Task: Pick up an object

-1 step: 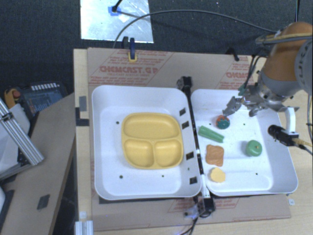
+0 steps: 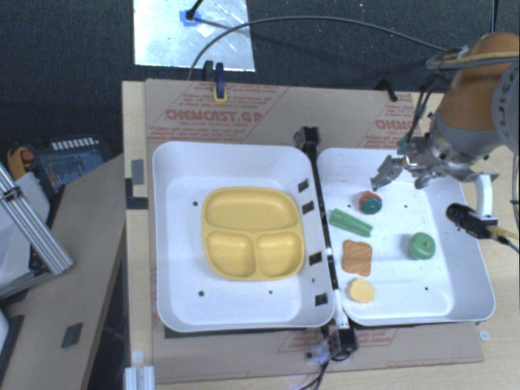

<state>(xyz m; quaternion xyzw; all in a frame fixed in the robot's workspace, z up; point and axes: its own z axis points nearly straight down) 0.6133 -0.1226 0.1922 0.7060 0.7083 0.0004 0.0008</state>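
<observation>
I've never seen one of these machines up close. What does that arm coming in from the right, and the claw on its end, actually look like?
The arm is bulky and rounded, grey with a wide orange band above the wrist. Thin dark cables run down beside it. At its tip sits a small grey metal gripper with two slim fingers. I can make out no lettering or markings on it.

Both bins point(image 2: 244, 157) are white. The divided plate point(image 2: 252, 232) is yellow. The ball point(image 2: 370, 203) is teal with an orange patch. The stick point(image 2: 350, 222) and knob point(image 2: 422, 245) are green. The slab point(image 2: 357, 257) is orange-brown; the disc point(image 2: 361, 291) is pale yellow.
</observation>
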